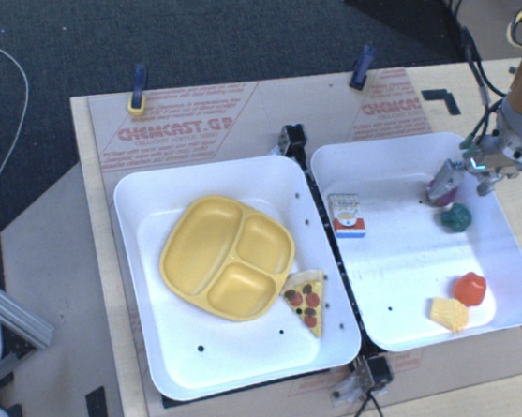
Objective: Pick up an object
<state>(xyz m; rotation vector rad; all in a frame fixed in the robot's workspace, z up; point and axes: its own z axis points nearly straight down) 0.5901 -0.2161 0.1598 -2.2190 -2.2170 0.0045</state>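
A small dark-green rounded lump (456, 218) lies on the floor of the right-hand white bin (415, 311), near its far right wall. It rests just below a small purplish object (440, 192), apparently untouched and not lifted.

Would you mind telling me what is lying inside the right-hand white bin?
The right-hand white bin holds a small white carton, a dark green lump, a red pepper-like toy and a yellow ridged piece. The gripper covers the floor beneath it.

Blue clamps (363, 67) along bench (102, 222) edge
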